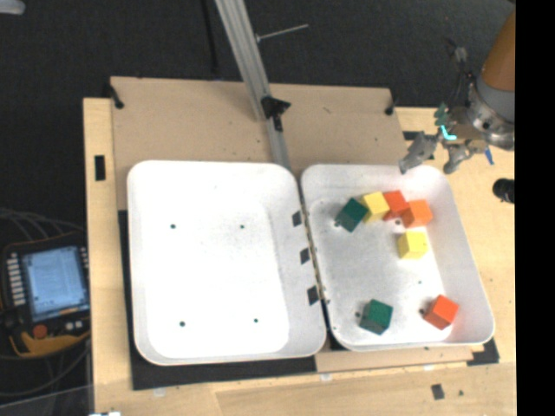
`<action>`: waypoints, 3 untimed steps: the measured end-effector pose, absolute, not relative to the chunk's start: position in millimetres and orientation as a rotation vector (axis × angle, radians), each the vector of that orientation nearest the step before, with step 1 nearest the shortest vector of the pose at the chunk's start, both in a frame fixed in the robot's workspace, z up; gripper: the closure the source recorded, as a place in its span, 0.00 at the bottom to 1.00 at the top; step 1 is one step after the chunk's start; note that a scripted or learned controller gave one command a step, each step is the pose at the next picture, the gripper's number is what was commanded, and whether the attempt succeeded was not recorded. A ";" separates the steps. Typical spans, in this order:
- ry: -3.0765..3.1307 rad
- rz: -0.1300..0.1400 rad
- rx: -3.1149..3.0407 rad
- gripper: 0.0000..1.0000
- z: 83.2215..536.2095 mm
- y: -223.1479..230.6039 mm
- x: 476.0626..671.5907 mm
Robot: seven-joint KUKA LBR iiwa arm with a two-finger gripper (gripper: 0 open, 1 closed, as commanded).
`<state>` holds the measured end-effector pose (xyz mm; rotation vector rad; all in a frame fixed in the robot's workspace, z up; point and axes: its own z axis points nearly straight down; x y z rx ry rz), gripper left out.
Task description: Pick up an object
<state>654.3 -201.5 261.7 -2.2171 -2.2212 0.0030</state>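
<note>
Looking down on a pale wooden bench (217,120) set over dark floor, with two shallow white bins lying side by side on it. Finding the left bin (139,258) touching the right bin (464,258) along the middle edge. Noting a grey metal pole (241,42) slanting in from the top and ending just behind the seam between the bins, and a handheld screen unit (50,286) glowing at the far left, off the bench. Counting seven cubes in the right bin, all lying loose on its floor. Seeing four of them crowding together in a row near the far side: upper green cube (351,214) nearest the seam, then upper yellow cube (375,204), red cube (395,203) and upper orange cube (419,212), each touching or nearly touching its neighbour. Spotting lower yellow cube (413,244) just in front of that row, apart from it. Locating lower green cube (376,316) and lower orange cube (440,311) near the front wall, well apart from each other. Watching the arm (496,68) reaching in from the right, with the gripper (429,165) hanging over the far right corner of the right bin, behind the row of cubes and touching none of them. Reading the jaws as spread wide, gripping nothing.
</note>
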 end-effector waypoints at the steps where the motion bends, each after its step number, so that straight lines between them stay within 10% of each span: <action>1: -2.228 0.005 -2.218 0.00 265.0 -202.5 654.8; 3: -2.228 0.005 -2.216 0.00 159.9 -205.7 662.1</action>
